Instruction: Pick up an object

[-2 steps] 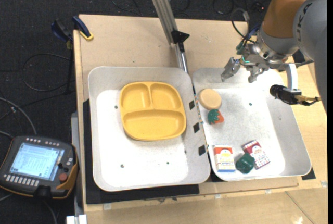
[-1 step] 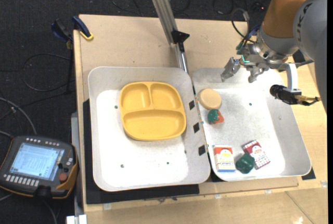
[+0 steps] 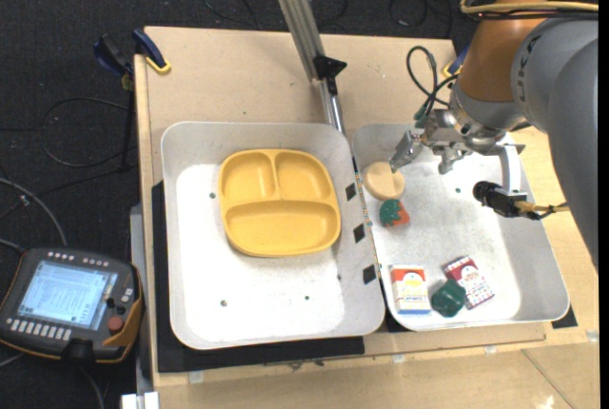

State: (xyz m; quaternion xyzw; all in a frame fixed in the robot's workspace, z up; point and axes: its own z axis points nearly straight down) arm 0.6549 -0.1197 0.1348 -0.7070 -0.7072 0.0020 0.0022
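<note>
Trouble looks likeliest at the round tan wooden disc (image 3: 383, 180), lying in the right white bin (image 3: 533, 274) near its left wall; the two-finger gripper (image 3: 425, 146) hangs just above-right, grip state impossible to tell, so a descent could nudge the disc away

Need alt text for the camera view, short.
A grey arm's gripper hovers over the right bin, beside a tan disc; nearby lie a green-orange toy, two small boxes and a green block. The left bin holds a yellow tray.
</note>
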